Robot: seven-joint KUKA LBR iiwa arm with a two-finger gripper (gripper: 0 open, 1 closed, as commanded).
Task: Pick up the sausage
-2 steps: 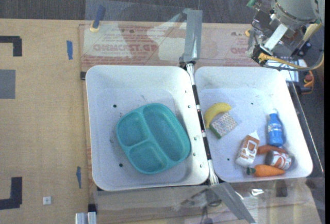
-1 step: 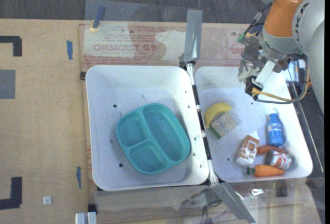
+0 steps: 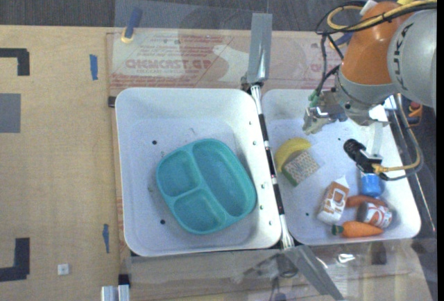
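The sausage (image 3: 356, 201) is a short reddish-orange piece in the right bin (image 3: 298, 223), wedged between a white-and-orange carton (image 3: 334, 201) and a red-and-white can (image 3: 378, 213). My gripper (image 3: 316, 121) hangs over the far left part of the right bin, just above a yellow banana (image 3: 292, 150). It is well away from the sausage, up and to the left of it. Nothing shows between its tips.
A checkered packet (image 3: 301, 167) lies against the banana. A blue cap-like object (image 3: 372, 186) and an orange carrot (image 3: 361, 228) sit near the sausage. The left bin (image 3: 139, 119) holds a teal divided plate (image 3: 205, 185). The bin walls meet at the middle ridge (image 3: 267, 168).
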